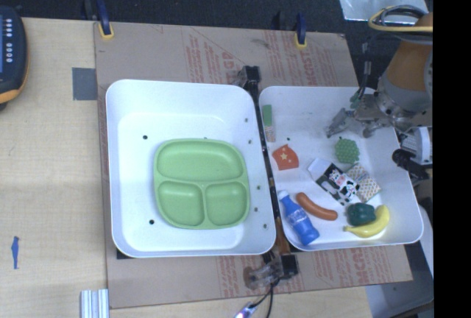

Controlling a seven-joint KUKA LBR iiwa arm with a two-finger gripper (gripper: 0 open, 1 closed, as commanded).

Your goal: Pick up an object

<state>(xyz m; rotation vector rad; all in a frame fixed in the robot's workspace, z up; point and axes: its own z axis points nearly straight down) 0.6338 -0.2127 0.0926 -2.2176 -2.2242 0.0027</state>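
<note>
Red print on cardboard sheet (221, 51) (illegible); nothing else readable

Right bin (294, 99) is holding: green ball (347, 150) mid-bin, sausage (316, 207), blue bottle (298, 218), banana (370, 224) lying along the near edge.

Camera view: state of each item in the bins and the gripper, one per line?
Green three-compartment plastic tray: flat in the left white bin, nothing in it.
Blue plastic bottle: lying on its side, right white bin.
Toy hot dog: lying flat beside the bottle.
Yellow toy banana: lying at the bin's near corner.
Orange-red wedge: lying flat, apart from the others.
Green round textured ball: resting below the gripper.
Gripper: over the right bin, holding nothing.
</note>
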